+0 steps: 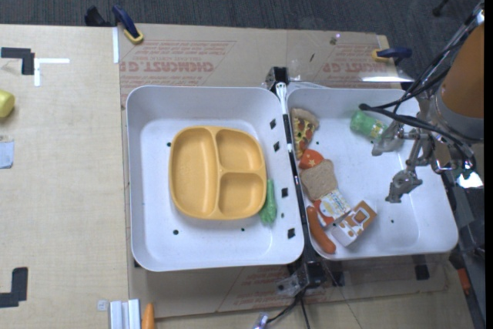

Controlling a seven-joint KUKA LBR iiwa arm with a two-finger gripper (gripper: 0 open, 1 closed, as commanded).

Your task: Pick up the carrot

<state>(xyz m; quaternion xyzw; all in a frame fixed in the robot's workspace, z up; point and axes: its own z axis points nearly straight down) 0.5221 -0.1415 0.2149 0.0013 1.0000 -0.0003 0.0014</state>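
Note:
An elongated orange-red piece that I take for the carrot [320, 232] lies at the front left of the right bin [431, 239], beside a small printed carton [350, 221]. My gripper [392, 166] hangs over the right half of that bin, well to the right of the carrot and farther back. Its two fingers [400, 186] stand apart, open, with nothing between them. The grey arm with its orange band comes in from the right edge.
Along the right bin's left wall lie a pizza slice [302, 129], a round red-orange piece [310, 159] and a bread slice [320, 180]. A green bottle [364, 124] sits at the back. The left bin [146, 189] holds a yellow divided plate [217, 172] and a green vegetable [268, 206].

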